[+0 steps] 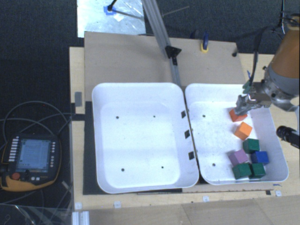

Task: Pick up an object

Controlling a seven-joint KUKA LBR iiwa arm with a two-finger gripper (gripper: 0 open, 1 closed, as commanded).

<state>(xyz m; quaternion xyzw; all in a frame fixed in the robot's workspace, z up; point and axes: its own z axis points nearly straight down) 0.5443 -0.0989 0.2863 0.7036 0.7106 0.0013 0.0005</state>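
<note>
I see the grey two-finger gripper [242,108] low over the red-orange cube [237,116] in the right white plastic bin [206,172], touching its top; finger spread I cannot tell; no grasp visible

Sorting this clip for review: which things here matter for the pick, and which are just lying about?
Part of the job:
gripper, low over the red-orange block
orange block
purple block
blue block
green blocks
right bin

Lying about:
left bin
handheld control pendant
yellow clamp
</note>
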